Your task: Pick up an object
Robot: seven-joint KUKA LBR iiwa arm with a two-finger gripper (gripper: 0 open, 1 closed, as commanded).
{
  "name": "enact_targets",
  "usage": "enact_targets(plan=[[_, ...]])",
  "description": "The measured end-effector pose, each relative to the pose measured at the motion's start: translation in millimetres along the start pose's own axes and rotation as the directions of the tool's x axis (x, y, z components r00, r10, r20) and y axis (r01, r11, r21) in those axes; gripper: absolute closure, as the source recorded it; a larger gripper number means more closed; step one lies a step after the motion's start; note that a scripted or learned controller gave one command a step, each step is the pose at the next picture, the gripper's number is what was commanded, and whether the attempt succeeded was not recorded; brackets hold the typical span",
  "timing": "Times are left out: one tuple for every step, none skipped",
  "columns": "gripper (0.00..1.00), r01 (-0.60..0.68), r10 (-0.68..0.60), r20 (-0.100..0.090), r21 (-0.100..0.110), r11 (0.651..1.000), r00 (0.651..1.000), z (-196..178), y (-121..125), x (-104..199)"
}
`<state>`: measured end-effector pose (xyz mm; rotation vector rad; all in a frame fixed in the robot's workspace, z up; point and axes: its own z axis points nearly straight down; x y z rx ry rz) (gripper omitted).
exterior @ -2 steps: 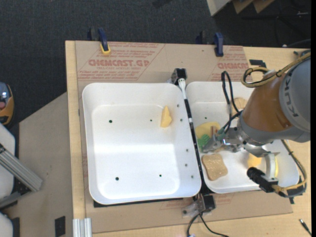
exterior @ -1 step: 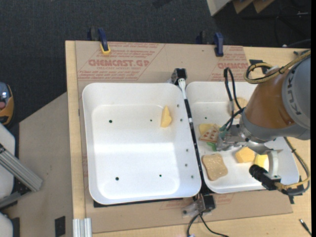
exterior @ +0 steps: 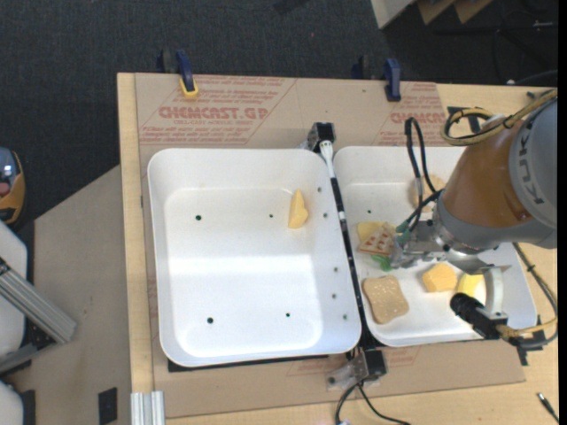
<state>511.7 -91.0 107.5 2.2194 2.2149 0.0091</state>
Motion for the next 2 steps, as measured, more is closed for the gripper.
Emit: enact_targets(plan=[[1.0,-0.001,0.001,0.006,-0.004,1.0,1.0,-137.4,12.6,-49.1],[1.0,-0.002,0.002,0.009,-0.006,1.0,1.0,-253.7,28.1,-123.3]])
